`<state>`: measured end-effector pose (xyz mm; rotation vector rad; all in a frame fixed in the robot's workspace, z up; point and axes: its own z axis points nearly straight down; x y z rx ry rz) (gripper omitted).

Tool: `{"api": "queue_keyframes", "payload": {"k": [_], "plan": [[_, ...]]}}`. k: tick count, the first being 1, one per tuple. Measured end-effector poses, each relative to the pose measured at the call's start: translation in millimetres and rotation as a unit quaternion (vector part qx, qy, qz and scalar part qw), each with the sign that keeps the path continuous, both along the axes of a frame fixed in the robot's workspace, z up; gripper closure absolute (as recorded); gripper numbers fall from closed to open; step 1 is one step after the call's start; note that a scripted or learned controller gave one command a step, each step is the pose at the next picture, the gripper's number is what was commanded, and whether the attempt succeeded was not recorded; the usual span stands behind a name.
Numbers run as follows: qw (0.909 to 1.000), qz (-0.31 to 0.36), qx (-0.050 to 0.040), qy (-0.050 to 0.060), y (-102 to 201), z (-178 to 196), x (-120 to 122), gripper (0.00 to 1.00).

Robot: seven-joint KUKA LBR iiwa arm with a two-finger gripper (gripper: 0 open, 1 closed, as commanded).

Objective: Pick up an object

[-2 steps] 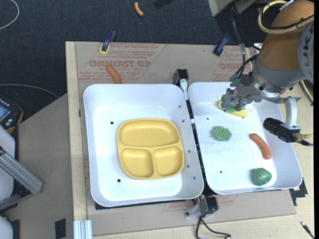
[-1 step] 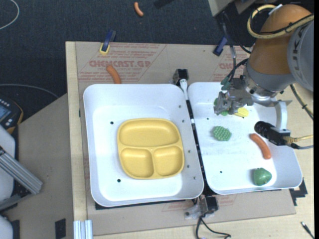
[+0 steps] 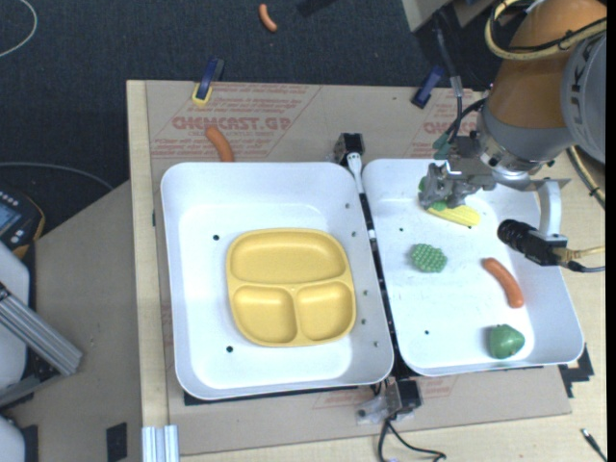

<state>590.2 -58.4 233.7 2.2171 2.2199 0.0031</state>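
My gripper (image 3: pixel 441 192) hangs low over the back of the right bin (image 3: pixel 539 354), right above the near end of a yellow corn cob (image 3: pixel 456 216). The fingers seem to touch or straddle that end, but the view does not show how they stand. A green bumpy ball (image 3: pixel 428 258) lies in the middle of the same bin. An orange sausage (image 3: pixel 503 282) lies to its right. At the front right corner rests a green pepper (image 3: pixel 504 340).
The left bin (image 3: pixel 192 258) holds a yellow three-compartment plate (image 3: pixel 289 285). Another orange sausage (image 3: pixel 220 143) lies on the cardboard behind the left bin. Clamps (image 3: pixel 204 83) sit at the board's back edge. A black fitting (image 3: pixel 525 237) hangs off the arm over the right bin.
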Motion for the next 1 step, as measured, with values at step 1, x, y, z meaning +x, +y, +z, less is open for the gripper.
{"api": "queue_keyframes", "payload": {"k": [1], "plan": [[1.0000,-0.001,0.0010,0.004,1.7,-19.6,-8.0,1.00]]}}
